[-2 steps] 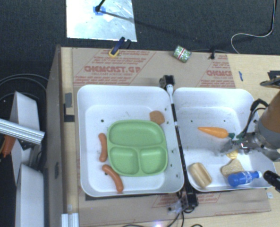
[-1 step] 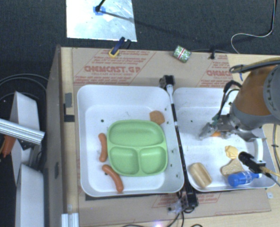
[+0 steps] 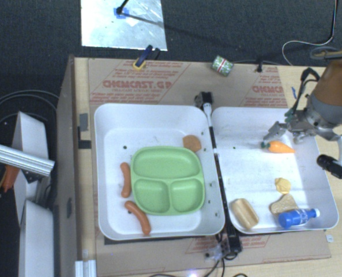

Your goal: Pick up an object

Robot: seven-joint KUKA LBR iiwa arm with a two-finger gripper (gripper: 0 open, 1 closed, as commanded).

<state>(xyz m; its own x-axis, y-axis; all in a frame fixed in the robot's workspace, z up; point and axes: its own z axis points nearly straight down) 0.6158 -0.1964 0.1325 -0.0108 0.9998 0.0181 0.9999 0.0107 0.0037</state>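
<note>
We see the desk point(image 3: 176, 79) covered by a brown cardboard sheet, and on it red printed lettering reads "CHEMCAST GP" near the upper left, with a mirrored or partly hidden repeat of the same print at the upper right.

Two white bins sit side by side. The left bin point(image 3: 110, 154) holds a green divided plate point(image 3: 168, 179), two sausages, one point(image 3: 125, 179) upright beside the plate's left edge and one point(image 3: 138, 217) slanting below it, and a round brown piece point(image 3: 191, 142) touching the plate's upper right corner.

In the right bin point(image 3: 240, 131) we find an orange carrot point(image 3: 281, 148) near the upper right, a small yellow piece point(image 3: 282, 184) below it, a bread roll point(image 3: 244, 213) at the lower left, a slice of bread point(image 3: 284, 203), and a blue bottle point(image 3: 296, 216) lying on its side just beside the slice. No label on the bottle can be read.

The claw point(image 3: 282, 131) hangs just above the carrot, close to it, reaching in from the right under the arm's orange band point(image 3: 335, 82). We cannot tell how far its fingers stand apart, and nothing visibly sits between them.

A small green-labelled can point(image 3: 222, 66) lies on the cardboard above the bins; its writing is too small to read.
</note>
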